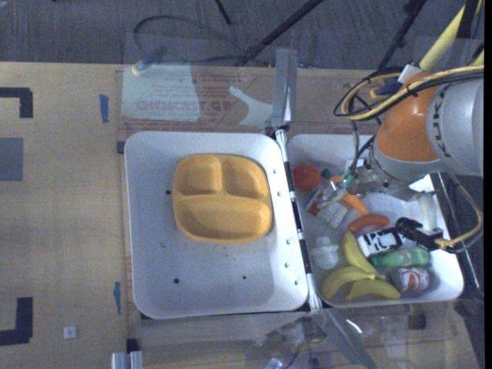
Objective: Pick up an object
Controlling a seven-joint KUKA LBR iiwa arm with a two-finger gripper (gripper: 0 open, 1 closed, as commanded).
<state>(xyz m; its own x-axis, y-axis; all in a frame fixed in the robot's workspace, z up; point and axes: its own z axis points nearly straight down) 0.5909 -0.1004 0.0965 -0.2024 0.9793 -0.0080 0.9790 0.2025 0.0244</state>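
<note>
Objects for picking are heaped in the right bin (453, 283), and none is seen lifted, so the pick is judged not yet done: a grasp and a lift remain. The arm (430, 129) is reached in over that bin's twelve o'clock part, with the tool (355, 180) lowered beside an orange ball (306, 177) and a small packet (329, 208). Whether the tool is clenched or released cannot be told.

The wooden worktop (61, 229) is marked with black and blue tape. The left bin (154, 283) is occupied by a yellow divided plate (222, 198) at its centre. In the right bin, bananas (355, 271) are piled toward six o'clock, with a green bottle (400, 257) and a can (415, 280) just beside them. Beyond the worktop at twelve o'clock, dark carpet (115, 6) is crossed by tripod legs and cables.
</note>
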